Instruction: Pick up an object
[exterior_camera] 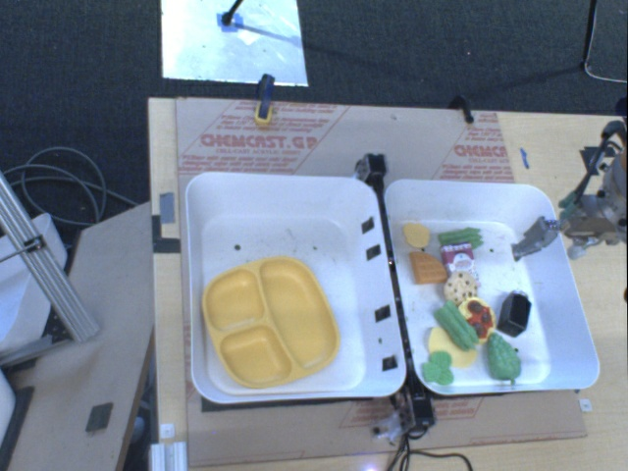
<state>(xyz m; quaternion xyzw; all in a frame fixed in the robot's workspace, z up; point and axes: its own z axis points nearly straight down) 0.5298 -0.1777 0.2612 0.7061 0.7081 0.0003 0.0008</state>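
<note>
I had gripper (535, 235) at R bin (564, 292) upper-right rim, jaw state not discernible, nothing seen held; approach step, toy food pile (459, 312) lay mid-bin w/ black block (514, 313) nearest, so next move needed reach in + descent

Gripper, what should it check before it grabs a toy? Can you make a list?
1. Gripper free of any toy: ok, nothing shows between the fingers.
2. Fingers open or shut: cannot tell, too small and blurred.
3. Gripper over the right bin: ok, it sits at the bin's upper right, beside the toys rather than above them.
4. A toy with room around it: ok, the black block lies apart from the others.
5. Crowded toys: not ok, the cookie, pizza and cucumber touch or overlap.
6. Yellow tray in the left bin: ok, out of the way.
</note>
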